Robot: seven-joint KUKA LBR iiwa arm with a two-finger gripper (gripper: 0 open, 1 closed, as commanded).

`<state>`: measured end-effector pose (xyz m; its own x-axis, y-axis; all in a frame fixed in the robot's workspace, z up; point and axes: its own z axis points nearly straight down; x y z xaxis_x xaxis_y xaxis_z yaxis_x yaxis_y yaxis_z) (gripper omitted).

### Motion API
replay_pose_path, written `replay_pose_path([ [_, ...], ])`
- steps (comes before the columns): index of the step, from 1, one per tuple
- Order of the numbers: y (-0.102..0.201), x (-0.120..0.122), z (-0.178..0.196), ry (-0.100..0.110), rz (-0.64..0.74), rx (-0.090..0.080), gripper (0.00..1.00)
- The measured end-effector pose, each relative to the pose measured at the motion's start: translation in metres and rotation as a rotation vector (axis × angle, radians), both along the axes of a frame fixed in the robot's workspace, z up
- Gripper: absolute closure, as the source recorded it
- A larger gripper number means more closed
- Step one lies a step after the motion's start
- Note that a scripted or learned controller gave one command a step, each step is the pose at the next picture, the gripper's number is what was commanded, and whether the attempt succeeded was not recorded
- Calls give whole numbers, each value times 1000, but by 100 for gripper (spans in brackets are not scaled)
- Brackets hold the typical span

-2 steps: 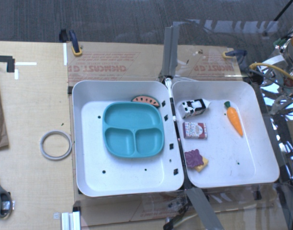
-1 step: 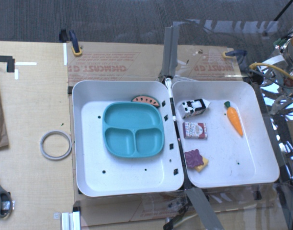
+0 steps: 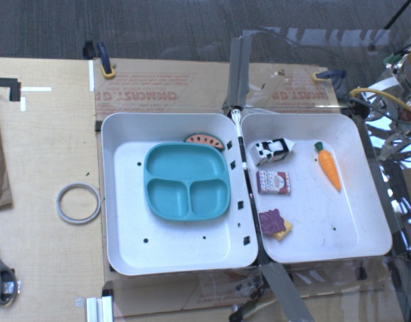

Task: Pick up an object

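The right bin holds several small toys. A black-and-white cow-patterned carton lies near its back left. Just in front of the carton sits a small red packet. A purple and yellow piece rests at the front left. An orange carrot with a green top lies toward the back right. In the left bin a teal divided plate sits in the middle, with a watermelon slice tucked behind its far rim.
A roll of tape lies on the bench left of the bins. Scissors rest at the front left corner. Clamps and cables stand at the back and right edges.
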<state>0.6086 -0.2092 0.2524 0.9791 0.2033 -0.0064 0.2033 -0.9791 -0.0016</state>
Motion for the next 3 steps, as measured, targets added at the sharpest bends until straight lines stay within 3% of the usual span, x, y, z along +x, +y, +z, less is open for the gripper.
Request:
replay_pose_path([
  [3, -8, 1, -19, -1, -1, 0, 0],
])
